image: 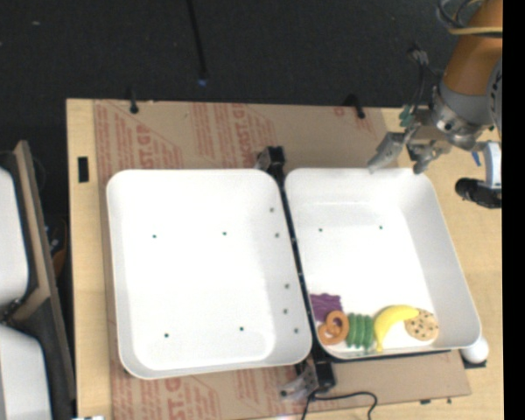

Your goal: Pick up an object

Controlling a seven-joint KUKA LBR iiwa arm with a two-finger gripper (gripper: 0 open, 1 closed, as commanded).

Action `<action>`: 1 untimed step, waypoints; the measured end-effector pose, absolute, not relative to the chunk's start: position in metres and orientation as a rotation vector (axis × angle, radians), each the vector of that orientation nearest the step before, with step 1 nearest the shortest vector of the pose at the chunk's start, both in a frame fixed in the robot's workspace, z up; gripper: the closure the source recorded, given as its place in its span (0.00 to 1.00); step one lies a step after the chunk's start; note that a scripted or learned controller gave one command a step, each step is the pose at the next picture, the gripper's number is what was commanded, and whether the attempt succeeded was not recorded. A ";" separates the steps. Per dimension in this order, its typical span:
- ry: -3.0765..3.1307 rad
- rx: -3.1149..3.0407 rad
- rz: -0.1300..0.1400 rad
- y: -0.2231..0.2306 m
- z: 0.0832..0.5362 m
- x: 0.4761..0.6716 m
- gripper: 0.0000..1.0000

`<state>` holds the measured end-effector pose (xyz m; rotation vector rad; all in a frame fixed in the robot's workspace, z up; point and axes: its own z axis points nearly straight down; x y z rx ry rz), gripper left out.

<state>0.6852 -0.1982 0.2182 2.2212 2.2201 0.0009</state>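
five small items sit bunched at abt 6 o'clock in the right bin (437, 226), along its near wall: purple piece (325, 304), orange ring (333, 328), green piece (360, 331), banana (394, 318), cookie (421, 325), all touching or just beside each other. gripper (401, 157) hangs over that bin's 12 o'clock rim, fingers spread wide w/ nothing between. left bin (122, 234) on tabletop (184, 134) at 9 o'clock.

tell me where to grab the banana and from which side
Probably grip the banana across the middle of its curved body, coming straight down from above. It lies flat in the right bin, hemmed by the cookie, the green piece and the bin's near wall, so sideways approaches look blocked.
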 end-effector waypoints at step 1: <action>2.223 2.227 -0.005 -0.193 0.151 0.611 0.00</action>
